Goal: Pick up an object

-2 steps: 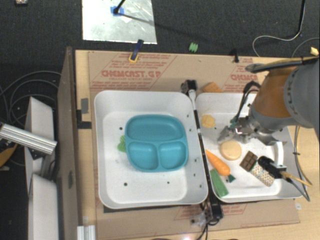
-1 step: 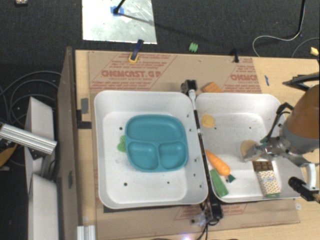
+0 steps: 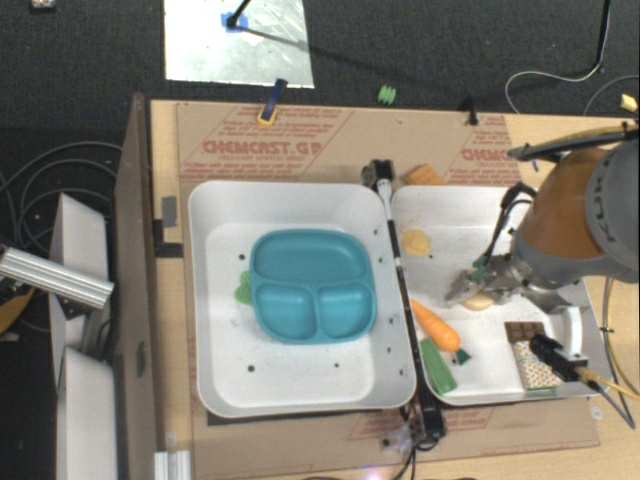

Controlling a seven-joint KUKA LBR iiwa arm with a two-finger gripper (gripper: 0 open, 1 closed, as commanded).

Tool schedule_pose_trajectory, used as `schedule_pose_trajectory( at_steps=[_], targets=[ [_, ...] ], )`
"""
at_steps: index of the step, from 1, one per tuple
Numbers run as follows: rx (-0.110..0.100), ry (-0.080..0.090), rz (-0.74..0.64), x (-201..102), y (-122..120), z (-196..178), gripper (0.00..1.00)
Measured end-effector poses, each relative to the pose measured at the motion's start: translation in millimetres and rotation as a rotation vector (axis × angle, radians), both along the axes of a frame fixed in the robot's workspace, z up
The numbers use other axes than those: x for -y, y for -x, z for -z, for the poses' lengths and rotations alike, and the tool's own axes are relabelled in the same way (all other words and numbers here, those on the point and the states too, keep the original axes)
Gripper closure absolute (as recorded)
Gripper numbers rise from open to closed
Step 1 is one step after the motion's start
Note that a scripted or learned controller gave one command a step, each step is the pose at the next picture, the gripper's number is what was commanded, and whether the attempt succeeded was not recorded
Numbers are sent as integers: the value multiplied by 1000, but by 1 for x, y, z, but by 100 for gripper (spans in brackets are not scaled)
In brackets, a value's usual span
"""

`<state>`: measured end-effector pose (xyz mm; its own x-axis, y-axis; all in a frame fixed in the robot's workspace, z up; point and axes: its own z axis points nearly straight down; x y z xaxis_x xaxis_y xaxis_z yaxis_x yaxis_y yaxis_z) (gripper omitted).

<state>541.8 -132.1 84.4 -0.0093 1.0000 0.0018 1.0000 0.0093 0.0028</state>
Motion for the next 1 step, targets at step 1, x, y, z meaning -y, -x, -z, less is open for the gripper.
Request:
schedule_pose_trajectory(
  at_steps=[1],
  targets=[
    [2, 2, 5, 4, 0, -11, 100]
  ],
)
